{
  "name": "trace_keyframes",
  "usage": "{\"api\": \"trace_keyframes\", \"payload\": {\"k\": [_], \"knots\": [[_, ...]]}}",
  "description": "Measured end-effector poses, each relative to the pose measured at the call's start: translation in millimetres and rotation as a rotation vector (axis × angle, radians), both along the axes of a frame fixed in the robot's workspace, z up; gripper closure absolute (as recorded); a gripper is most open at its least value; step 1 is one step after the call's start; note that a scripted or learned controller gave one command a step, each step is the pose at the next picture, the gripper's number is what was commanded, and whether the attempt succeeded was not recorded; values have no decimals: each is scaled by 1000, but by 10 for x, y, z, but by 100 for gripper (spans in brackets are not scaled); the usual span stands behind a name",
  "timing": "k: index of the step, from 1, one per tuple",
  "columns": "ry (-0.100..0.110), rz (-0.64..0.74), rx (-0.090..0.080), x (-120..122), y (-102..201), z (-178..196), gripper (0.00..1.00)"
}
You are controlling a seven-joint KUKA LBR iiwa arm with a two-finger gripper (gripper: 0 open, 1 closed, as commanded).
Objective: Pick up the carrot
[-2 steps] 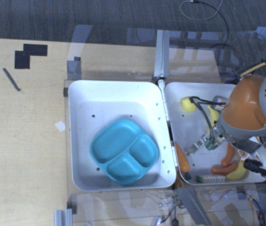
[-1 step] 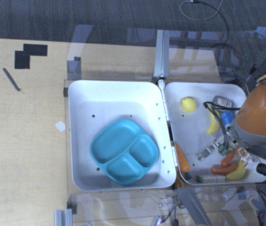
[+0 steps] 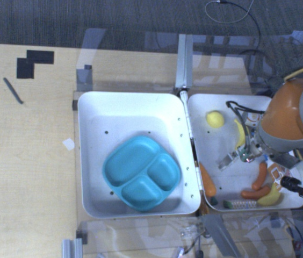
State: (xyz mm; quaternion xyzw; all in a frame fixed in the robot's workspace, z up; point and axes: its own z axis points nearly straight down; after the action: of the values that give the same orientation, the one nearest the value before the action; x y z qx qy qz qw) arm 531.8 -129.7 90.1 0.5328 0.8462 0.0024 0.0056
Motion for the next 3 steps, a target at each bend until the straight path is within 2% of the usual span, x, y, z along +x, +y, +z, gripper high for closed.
{"api": "trace_keyframes", "payload": {"k": [1, 2, 3], "knots": [[-19, 160, -11, -363, 328, 37, 0], [-14, 165, -4, -360, 362, 134, 100], [-7, 552, -6, -385, 71, 17, 100]]}}
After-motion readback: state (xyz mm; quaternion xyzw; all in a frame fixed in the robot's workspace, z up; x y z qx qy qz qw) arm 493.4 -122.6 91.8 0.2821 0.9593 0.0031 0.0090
